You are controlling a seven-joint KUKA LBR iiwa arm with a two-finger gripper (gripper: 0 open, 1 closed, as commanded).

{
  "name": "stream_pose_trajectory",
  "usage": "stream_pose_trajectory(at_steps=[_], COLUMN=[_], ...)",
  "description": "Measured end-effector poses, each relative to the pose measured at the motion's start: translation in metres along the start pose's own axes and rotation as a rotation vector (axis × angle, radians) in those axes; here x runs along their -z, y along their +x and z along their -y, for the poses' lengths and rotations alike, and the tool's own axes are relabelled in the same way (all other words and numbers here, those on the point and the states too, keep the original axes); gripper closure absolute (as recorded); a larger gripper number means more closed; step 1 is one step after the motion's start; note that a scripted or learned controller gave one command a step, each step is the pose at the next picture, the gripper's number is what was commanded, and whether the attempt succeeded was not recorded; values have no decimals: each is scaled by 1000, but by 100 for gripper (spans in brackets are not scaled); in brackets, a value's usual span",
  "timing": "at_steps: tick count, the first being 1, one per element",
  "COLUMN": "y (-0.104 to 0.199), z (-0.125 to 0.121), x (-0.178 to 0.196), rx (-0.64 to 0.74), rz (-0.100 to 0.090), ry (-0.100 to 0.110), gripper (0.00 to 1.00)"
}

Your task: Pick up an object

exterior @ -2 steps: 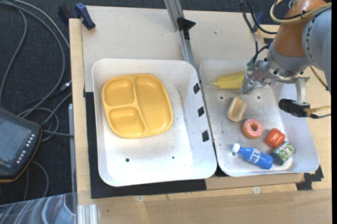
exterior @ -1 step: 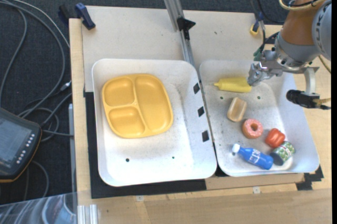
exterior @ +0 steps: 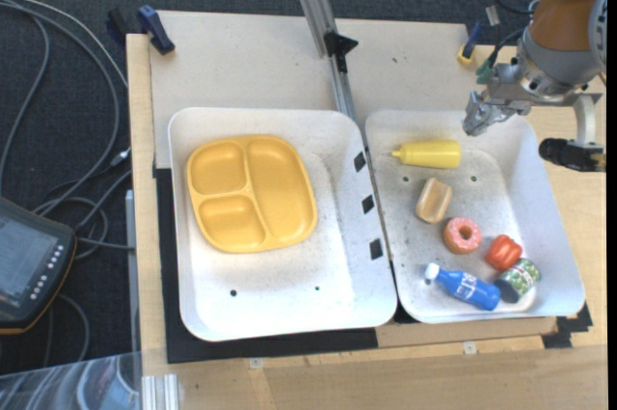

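Dark floor surrounds the table. Over the right bin, the claw hangs near the yellow bottle; whether it is wide or narrow I cannot tell. It should descend centered over the bottle's body, across its width.

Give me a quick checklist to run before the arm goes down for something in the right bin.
1. Gripper above the right bin: ok, over its far edge.
2. Nothing between the fingers: cannot tell from this view.
3. Nearest target free: ok, the yellow mustard bottle lies on its side, apart from the bread piece.
4. Other items uncrowded: not ok, the red pepper, green can and blue bottle cluster in the near corner.
5. Donut reachable: ok, it lies flat in the open.
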State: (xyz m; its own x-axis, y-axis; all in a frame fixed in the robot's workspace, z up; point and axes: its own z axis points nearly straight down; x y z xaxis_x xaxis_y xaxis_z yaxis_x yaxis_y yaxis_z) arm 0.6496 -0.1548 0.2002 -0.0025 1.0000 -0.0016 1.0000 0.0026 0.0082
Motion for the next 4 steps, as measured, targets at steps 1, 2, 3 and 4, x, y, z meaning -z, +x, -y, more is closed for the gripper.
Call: stream_pose_trajectory(at_steps=[1, 2, 3, 4], y=[0, 60, 116, 160], z=[-2, 7, 7, 17], x=[56, 61, 67, 65], rx=[-1, 4, 5, 4], rz=[0, -4, -5, -4], ry=[-1, 9, 9, 11], gripper=[100, 100, 100, 100])
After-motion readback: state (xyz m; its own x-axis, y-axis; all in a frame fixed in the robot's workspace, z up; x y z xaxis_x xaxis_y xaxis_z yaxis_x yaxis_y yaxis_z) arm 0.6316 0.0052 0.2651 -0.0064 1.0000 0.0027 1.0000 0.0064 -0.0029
